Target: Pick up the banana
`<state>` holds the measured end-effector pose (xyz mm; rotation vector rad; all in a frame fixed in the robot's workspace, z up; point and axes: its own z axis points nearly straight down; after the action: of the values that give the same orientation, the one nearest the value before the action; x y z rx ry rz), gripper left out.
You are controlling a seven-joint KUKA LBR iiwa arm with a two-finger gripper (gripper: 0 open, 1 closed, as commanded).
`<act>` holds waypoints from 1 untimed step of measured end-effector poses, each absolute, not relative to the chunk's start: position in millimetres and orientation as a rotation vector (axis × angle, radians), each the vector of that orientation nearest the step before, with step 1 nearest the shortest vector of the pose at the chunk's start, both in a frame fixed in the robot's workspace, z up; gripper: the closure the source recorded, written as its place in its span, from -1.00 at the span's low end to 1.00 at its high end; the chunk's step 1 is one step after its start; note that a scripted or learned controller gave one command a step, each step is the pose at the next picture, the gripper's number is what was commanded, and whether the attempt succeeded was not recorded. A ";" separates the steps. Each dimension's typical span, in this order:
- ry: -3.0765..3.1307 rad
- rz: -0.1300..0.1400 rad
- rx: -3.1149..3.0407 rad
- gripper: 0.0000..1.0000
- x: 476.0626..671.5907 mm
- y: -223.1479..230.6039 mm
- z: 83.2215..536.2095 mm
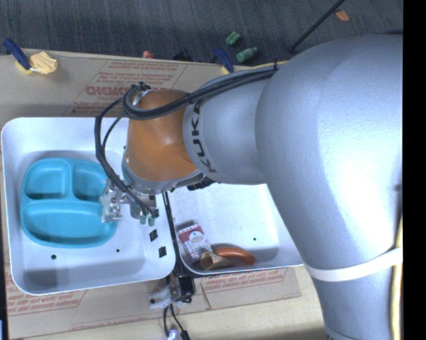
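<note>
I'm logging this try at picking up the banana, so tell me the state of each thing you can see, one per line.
claw: low over the left bin's right side, beside the blue tray, nothing seen in it
blue tray: flat in the left bin, right way up
red packet: lying in the right bin
brown-orange item: lying by the packet, untouched

**What I can't make out from here**

The arm point(298, 140) hides most of the right bin point(269, 250), so I see just 1 strip of its floor. I can't tell what the reddish packet point(192, 241) is. The gripper point(128, 207) is too small and cluttered to read.
</note>
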<state>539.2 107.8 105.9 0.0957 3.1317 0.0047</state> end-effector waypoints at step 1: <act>3.134 0.000 0.145 1.00 612.0 152.9 219.7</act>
<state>612.0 152.9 219.7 0.1448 3.1338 0.0003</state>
